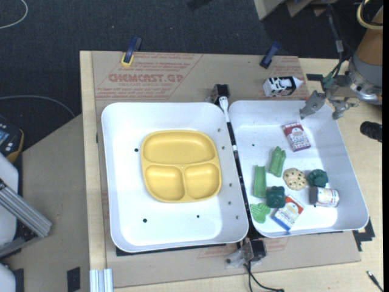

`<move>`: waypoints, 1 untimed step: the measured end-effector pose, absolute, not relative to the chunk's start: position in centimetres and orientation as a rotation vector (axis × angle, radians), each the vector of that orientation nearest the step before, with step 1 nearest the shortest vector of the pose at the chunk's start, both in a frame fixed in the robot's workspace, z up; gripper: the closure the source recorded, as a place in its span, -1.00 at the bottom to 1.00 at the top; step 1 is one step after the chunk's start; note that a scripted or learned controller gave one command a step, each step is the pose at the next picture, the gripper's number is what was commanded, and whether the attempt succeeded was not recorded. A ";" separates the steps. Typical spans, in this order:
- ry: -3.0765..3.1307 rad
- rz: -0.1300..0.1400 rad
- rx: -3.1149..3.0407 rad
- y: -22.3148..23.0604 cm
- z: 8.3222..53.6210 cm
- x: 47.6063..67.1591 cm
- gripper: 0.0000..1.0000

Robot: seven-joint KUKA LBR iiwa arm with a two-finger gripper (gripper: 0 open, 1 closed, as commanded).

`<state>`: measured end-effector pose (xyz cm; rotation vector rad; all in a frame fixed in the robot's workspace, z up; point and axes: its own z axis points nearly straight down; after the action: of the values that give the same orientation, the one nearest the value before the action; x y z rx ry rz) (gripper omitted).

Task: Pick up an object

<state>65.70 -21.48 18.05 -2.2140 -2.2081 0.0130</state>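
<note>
You're looking at dark carpet floor around a plywood bench with a brown Chemcast sheet clamped at the back by two clips. On the bench sit two white bins: the left bin carries a yellow three-compartment tray near its middle, the right bin carries all the small items. Those cluster in its lower middle: a red packet by itself toward the back, two green sticks side by side, a cookie, a dark green lump, a small can lying on its side, another green lump, a red-and-white carton. A black-and-white cow toy sits on the bench behind the right bin. Gripper is over the right bin's back right corner, fingers spread, nothing between them, well apart from the red packet
</note>
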 end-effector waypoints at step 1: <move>-2.221 0.001 -2.220 -21.4 19.0 66.1 -1.00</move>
<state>66.07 -21.44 19.04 -2.2205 -2.2212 0.0005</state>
